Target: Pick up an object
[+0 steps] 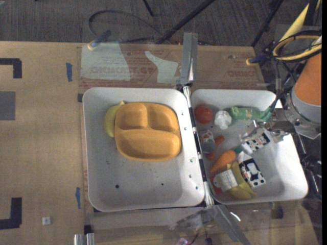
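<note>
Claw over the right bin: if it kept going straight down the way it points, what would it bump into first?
Probably the carrot and the small packets heaped beside it, just below-left of the claw. Depth is hard to judge from this slanted view, so it might touch the right bin floor instead.

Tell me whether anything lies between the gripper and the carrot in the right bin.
Nothing visible blocks it. The gripper hangs over the right bin, just up and right of the carrot. A yellow item and small packets crowd the carrot's lower side, touching or nearly so.
</note>
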Available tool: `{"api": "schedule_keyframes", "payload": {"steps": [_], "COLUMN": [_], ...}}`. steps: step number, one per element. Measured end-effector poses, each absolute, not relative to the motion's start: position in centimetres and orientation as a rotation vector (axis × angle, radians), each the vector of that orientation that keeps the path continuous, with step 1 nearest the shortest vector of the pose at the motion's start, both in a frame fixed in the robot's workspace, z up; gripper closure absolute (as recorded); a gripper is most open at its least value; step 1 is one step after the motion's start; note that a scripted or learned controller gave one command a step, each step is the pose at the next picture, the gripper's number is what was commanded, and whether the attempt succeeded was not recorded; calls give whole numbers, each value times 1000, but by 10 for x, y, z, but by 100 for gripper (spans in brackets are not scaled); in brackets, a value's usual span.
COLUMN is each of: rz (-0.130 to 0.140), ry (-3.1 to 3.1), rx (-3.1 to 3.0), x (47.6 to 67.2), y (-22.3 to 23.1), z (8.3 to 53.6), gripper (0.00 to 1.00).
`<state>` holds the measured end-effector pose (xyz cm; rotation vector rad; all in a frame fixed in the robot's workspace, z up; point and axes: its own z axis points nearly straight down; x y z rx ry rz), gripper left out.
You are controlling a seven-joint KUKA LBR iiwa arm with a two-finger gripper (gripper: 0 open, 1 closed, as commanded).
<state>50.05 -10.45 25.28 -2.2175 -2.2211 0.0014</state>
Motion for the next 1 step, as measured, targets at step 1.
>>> {"api": "schedule_keyframes", "payload": {"steps": [1], "rz": [-2], "ry": [-2272], "rx": [-2173], "x": [533], "y": [-120], "z": [252], "gripper": [0]}}
